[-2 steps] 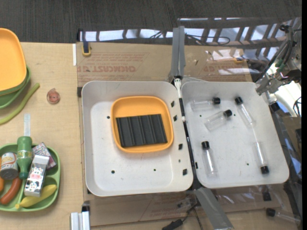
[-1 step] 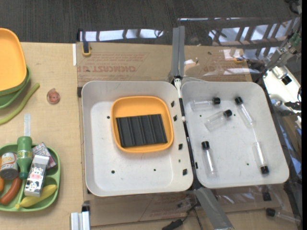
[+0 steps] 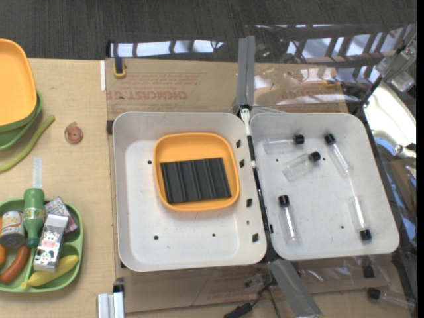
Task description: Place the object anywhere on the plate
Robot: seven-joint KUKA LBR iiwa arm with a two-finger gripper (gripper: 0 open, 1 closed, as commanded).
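Note:
An orange square plate (image 3: pixel 195 140) lies in the upper middle of the left white bin (image 3: pixel 132 234). A black ribbed rectangular pad (image 3: pixel 196 180) rests flat on the plate and covers most of its floor. In the right white bin (image 3: pixel 318 240) lie several clear tubes with black caps. One tube (image 3: pixel 287 218) is near the bin's left wall, one (image 3: pixel 337 153) is at the upper right, and one (image 3: pixel 358 218) is at the lower right.
Left of the bins, a green tray (image 3: pixel 74 270) holds toy food and a small bottle. An orange plate stacked on a green one (image 3: pixel 13 91) sits at the far left edge. A small pink item (image 3: pixel 73 133) lies on the bench. Cardboard (image 3: pixel 172 85) lies behind the bins.

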